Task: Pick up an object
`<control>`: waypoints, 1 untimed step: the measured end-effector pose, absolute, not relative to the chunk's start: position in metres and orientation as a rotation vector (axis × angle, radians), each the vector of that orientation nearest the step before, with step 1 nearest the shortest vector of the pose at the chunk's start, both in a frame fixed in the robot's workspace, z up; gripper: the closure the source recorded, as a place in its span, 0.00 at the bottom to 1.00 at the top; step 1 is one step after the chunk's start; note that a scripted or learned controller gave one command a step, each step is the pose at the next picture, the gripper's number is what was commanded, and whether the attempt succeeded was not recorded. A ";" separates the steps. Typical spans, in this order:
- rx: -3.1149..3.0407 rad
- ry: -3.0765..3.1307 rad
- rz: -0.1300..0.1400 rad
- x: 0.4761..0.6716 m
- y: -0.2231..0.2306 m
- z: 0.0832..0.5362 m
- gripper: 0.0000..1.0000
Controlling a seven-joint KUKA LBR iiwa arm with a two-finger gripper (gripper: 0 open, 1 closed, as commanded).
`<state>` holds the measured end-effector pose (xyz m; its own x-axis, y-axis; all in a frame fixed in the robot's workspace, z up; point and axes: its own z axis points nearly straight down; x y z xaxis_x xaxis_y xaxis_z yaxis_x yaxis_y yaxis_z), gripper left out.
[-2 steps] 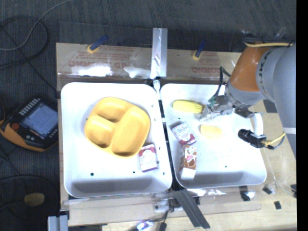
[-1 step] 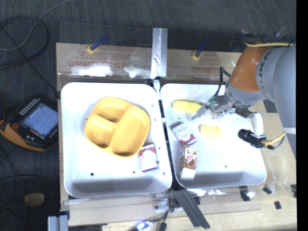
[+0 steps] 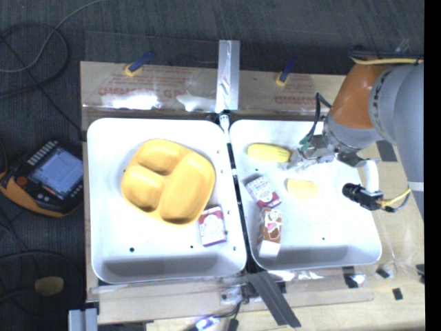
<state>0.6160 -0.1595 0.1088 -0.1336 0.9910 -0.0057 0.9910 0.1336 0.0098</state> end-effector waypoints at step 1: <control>2.060 2.357 0.005 0.616 -0.160 0.109 0.00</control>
